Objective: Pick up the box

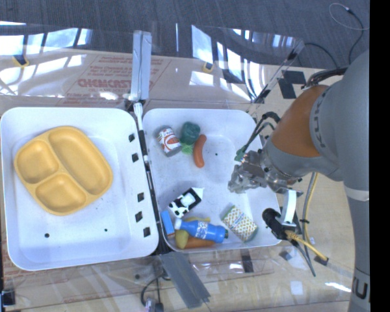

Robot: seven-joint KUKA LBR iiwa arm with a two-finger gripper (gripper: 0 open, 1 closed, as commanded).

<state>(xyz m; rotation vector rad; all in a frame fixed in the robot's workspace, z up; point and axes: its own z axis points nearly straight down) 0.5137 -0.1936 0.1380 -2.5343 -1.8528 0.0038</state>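
Box [238, 223] with a pale patterned wrap lies tilted on the floor of the right bin [221, 119], near that bin's front right corner. Left of the box, along the right bin's front wall, lies a blue bottle [202, 229] on its side, with an orange carrot-like piece [196, 242] touching it on the front side. Left of and behind the box sits a black-and-white carton [185, 202], tilted. Further back in the same bin, well apart from the box, are a small can [168, 140], a dark green lump [190, 132] and an orange sausage-shaped toy [199, 150], clustered together.

Pincer [246, 179] hangs over the right bin's right side, just behind the box and apart from it; whether its fingers are apart or together I cannot tell, as the metal parts blur into each other. Nothing is visibly between them.

Well to the left of the box, the left bin [26, 252] holds a yellow divided plate [62, 168] with three compartments.
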